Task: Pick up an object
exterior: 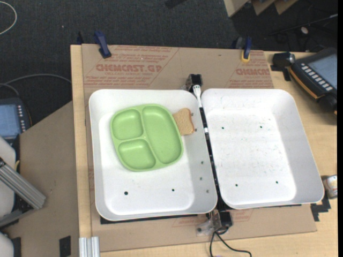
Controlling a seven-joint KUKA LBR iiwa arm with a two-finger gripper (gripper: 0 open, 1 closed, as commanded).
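A light green divided plate (146, 138) with three compartments lies in the left white bin (155, 197), toward its upper left. A small tan, flat piece like a cracker or slice of toast (185, 121) rests at the plate's right rim, near the wall between the two bins. The right white bin (257, 191) shows just its speckled floor.
Both bins sit on a brown cardboard sheet (139, 66) held by blue clamps (102, 44) at the back edge. A black tablet-like device (316, 76) lies at the far right. Cables run under the front edge of the bins.
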